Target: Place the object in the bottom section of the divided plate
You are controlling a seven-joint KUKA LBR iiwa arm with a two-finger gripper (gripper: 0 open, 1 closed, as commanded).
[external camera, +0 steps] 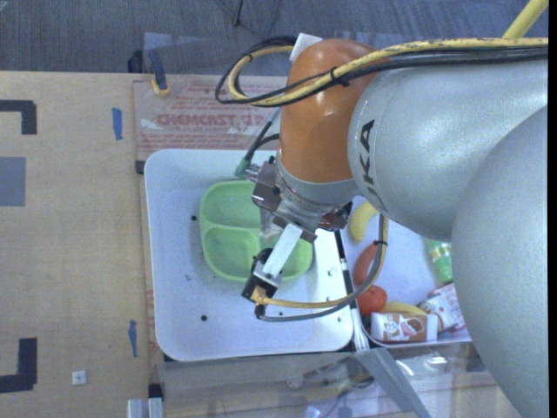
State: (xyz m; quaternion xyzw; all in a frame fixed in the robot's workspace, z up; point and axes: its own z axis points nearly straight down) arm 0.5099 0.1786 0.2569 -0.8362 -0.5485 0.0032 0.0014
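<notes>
Object: which item is meant cannot be told; anything carried would sit beneath the wrist (300,200), hidden by the arm's own bulk; the loose candidates, a banana (362,220), a red tomato (372,299) and a carton (406,326), lie in the right bin (402,264). Divided plate (228,233): green, in the left bin (174,320), upright, a ridge parting its upper well from the bottom section (228,258); the wells that show hold nothing. Gripper (271,200): over the plate's right half, near the ridge line; whether it is spread, closed or holding anything cannot be told from this angle. Hazards, as judged: a release this close to the ridge may put the item in the upper well or leave it straddling the ridge; a round item would likely roll over the shallow rim into the bin; a light plastic plate may slide or tip if the tool presses on its edge during descent; an empty grasp would go unnoticed under the wrist, the drop then delivering nothing; surface (70,233) beyond the bins offers no catch for an item that bounces out.
</notes>
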